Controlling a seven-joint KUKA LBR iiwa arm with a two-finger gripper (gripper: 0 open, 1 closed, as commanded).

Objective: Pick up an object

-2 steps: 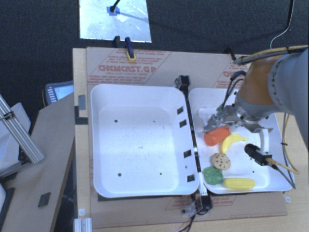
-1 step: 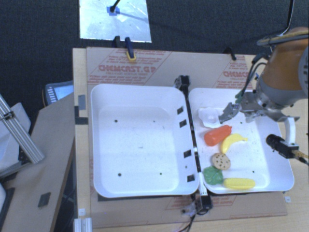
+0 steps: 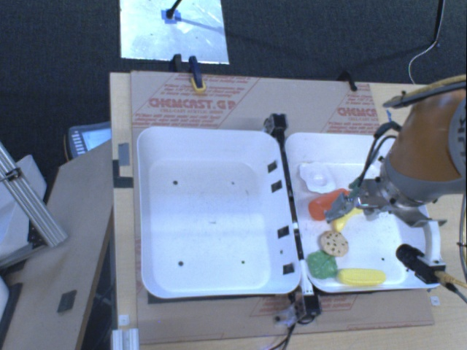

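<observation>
- Nearest the lower edge of the frame, a yellow banana-shaped toy (image 3: pixel 360 276) lies along the near wall of the right bin (image 3: pixel 365 143), with a green leafy toy (image 3: pixel 322 265) just left of it.
- One cookie (image 3: pixel 334 244) sits above the green toy, and one orange-red toy (image 3: pixel 324 204) and one white cup (image 3: pixel 317 176) lie farther up, near the divider.
- Left bin (image 3: pixel 211 210) offers wide open floor; the right bin's objects crowd its left half.
- Gripper (image 3: pixel 341 211) hangs over the right bin at centre right, its tip touching the orange-red toy and a small yellow piece (image 3: pixel 346 219); whether the fingers are spread or pinching is unclear.
</observation>
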